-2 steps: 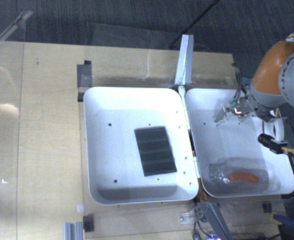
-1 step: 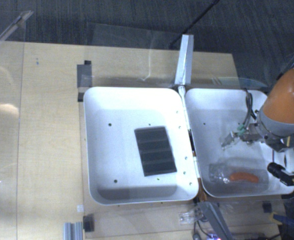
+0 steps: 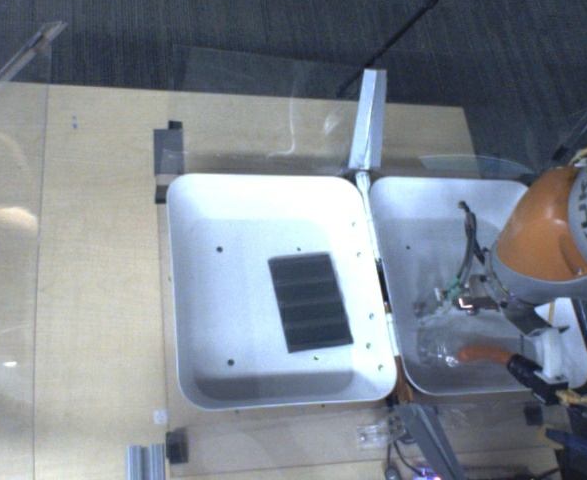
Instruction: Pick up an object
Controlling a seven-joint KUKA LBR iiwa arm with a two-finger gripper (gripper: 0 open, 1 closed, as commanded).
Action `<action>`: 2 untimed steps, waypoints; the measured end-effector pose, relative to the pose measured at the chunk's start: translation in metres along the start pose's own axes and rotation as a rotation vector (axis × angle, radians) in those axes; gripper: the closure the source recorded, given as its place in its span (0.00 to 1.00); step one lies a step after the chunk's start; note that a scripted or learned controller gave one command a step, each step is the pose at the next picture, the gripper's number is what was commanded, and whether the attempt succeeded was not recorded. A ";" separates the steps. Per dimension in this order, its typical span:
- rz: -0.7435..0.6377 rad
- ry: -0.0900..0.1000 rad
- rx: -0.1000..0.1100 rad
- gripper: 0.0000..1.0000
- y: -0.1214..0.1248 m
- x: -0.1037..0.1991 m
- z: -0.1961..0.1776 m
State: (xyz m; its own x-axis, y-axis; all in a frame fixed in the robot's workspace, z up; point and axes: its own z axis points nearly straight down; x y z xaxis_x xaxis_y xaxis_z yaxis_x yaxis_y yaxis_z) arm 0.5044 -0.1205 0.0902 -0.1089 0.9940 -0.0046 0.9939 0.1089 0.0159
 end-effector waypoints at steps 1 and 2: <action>-0.093 0.003 0.000 0.00 0.080 0.019 0.002; 0.201 0.001 0.007 0.00 0.139 0.014 -0.011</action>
State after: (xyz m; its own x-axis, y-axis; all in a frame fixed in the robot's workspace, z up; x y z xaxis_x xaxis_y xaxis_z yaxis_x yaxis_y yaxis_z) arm 0.6408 -0.0913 0.1035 0.0917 0.9958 -0.0012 0.9957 -0.0917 0.0090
